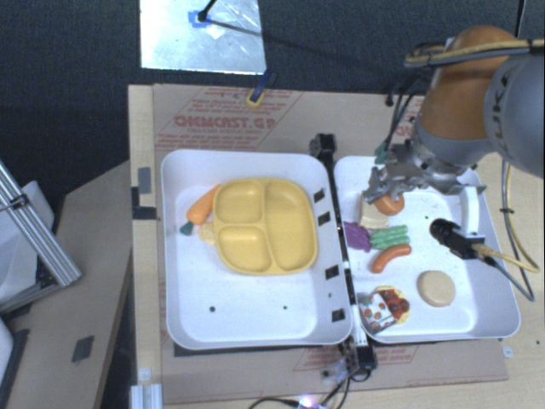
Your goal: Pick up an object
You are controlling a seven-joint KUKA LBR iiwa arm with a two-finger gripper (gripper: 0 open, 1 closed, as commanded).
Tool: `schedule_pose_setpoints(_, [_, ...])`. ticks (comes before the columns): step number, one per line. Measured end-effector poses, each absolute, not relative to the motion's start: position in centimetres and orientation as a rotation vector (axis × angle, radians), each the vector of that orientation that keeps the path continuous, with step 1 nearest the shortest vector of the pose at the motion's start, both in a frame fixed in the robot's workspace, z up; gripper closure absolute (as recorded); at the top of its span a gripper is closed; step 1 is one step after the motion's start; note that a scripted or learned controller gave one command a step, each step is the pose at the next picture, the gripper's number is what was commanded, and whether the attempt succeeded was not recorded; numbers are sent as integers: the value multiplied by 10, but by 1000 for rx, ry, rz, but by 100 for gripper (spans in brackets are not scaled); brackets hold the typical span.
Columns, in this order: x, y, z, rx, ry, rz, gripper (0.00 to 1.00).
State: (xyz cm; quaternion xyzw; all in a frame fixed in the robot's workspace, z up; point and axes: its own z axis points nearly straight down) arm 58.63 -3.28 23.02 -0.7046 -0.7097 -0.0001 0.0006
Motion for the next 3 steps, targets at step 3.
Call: schedule_pose_setpoints(3, [563, -6, 233, -2222, -2224, -4, 100])
